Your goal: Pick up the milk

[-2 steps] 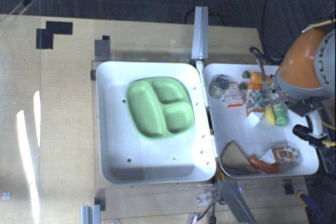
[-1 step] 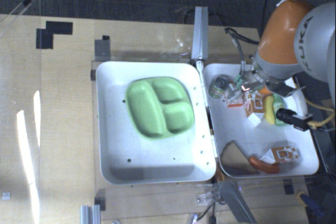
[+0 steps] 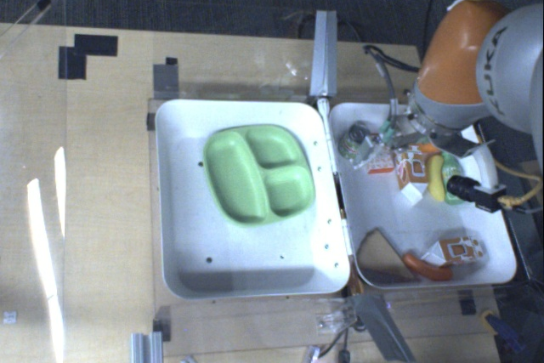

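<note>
I see a pale green divided tray point(image 3: 259, 174) in the white left bin point(image 3: 183, 268). In the white right bin point(image 3: 501, 268) lies a carton point(image 3: 414, 170) printed orange and white, a yellow-green piece point(image 3: 436, 180) beside it, a reddish-orange sausage shape point(image 3: 427, 269) and a small white box point(image 3: 461, 250) with orange-brown print. The arm point(image 3: 497, 55) is grey with an orange band; the table point(image 3: 93, 208) is light wood with black marks

text: "KU" — part of a maker's name | on: grey arm point(image 3: 514, 55) | cartons' print — too blurred to read
</note>
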`<move>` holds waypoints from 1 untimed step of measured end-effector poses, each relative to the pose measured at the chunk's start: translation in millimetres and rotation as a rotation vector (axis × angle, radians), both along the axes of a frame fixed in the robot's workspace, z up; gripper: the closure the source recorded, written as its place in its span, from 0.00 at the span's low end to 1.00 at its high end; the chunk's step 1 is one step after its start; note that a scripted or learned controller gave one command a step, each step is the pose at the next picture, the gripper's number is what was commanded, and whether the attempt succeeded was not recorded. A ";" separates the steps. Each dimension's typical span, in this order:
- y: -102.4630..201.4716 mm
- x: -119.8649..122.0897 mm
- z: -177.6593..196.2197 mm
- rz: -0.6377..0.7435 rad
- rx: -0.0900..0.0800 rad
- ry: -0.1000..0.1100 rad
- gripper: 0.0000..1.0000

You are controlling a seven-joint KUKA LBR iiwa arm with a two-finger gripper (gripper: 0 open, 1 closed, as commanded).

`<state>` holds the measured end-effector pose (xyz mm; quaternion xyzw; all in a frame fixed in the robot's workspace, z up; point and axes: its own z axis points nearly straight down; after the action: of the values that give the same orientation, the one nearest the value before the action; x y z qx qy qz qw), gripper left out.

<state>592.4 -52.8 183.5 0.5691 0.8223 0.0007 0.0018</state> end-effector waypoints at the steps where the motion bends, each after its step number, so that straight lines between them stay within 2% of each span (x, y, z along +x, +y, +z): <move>1: -62.0 -12.0 -44.5 -0.006 0.000 0.002 0.00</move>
<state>580.4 -114.8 139.0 0.5714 0.8207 0.0003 0.0009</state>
